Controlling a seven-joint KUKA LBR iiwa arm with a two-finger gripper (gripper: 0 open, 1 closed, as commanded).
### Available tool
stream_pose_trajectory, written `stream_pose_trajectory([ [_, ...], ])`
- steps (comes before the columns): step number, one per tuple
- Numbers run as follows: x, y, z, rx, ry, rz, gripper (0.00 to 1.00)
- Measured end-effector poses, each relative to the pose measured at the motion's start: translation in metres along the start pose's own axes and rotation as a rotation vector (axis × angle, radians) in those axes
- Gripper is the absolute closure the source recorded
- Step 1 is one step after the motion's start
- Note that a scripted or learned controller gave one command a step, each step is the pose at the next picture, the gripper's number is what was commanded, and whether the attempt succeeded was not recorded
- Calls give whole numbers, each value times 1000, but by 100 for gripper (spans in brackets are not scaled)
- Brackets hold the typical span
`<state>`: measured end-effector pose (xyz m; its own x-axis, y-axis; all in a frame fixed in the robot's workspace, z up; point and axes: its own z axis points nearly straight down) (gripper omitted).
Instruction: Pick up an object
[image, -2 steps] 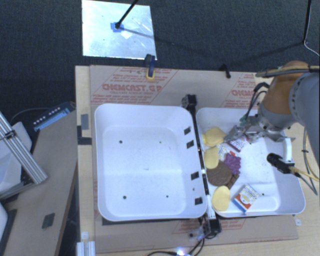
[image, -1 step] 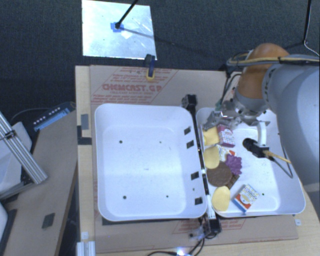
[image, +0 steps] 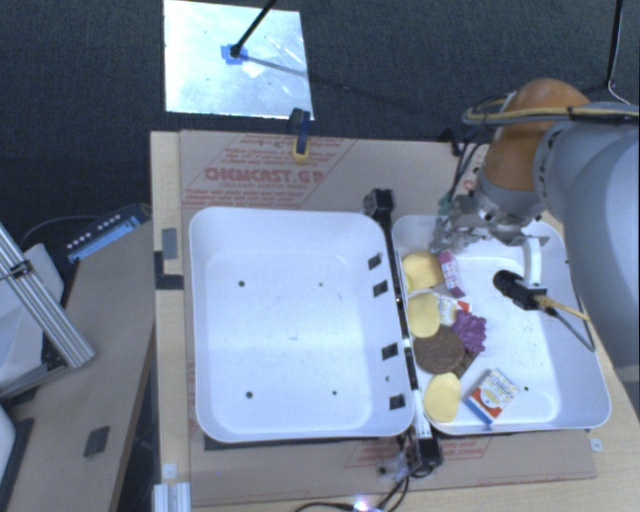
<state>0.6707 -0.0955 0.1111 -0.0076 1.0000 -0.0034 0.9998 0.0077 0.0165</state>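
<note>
The right bin (image: 570, 385) holds several small items. A yellow piece (image: 421, 270) lies at its upper left, with a small pink-and-white bottle (image: 449, 272) beside it. Below them are another yellow piece (image: 424, 314), a purple grape bunch (image: 470, 330), a brown round disc (image: 439, 351), a third yellow piece (image: 442, 396) and a small orange, white and blue box (image: 493, 393). My gripper (image: 447, 238) hangs low over the bin's upper left corner, just above the top yellow piece and the bottle. I see nothing held in it.
The left bin (image: 290, 320) sits beside the right one, with a black clip-studded divider (image: 395, 300) between them. A black fitting with a yellow cable (image: 515, 288) hangs off the arm over the right bin. The arm's grey body (image: 590, 180) covers the bin's upper right.
</note>
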Motion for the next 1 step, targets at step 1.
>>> stream_pose_trajectory([
  [1,-3,0,-48,11,3,3,100],
])
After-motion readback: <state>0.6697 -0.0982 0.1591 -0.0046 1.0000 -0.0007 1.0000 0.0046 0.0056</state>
